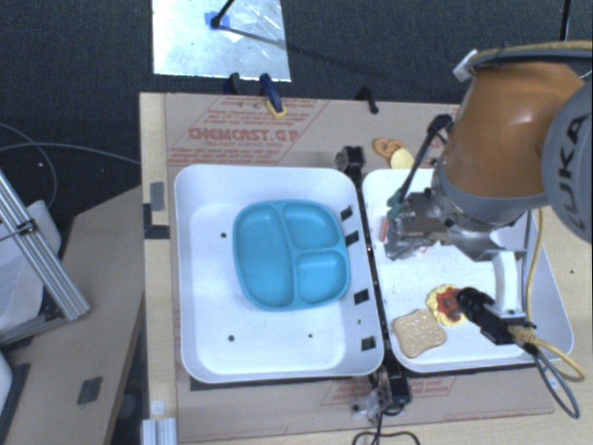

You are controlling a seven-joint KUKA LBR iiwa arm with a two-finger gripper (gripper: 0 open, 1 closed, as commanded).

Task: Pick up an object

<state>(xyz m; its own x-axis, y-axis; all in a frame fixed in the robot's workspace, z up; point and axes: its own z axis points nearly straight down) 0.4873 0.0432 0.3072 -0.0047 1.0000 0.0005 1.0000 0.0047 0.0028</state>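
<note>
We judge nothing is picked yet: the toast (419, 332) and a red-and-yellow toy (446, 303) lie lower right in the right bin (556, 327). The gripper (404, 235) hovers centre-right, its grip apparently unreadable.

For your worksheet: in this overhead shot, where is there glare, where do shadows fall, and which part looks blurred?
Camera view: glare washes the shiny sheet at the top; soft shadow lies under the blue divided plate in the left bin; the close orange band of the arm looks soft, and the gripper beneath it sits in its shade.
</note>
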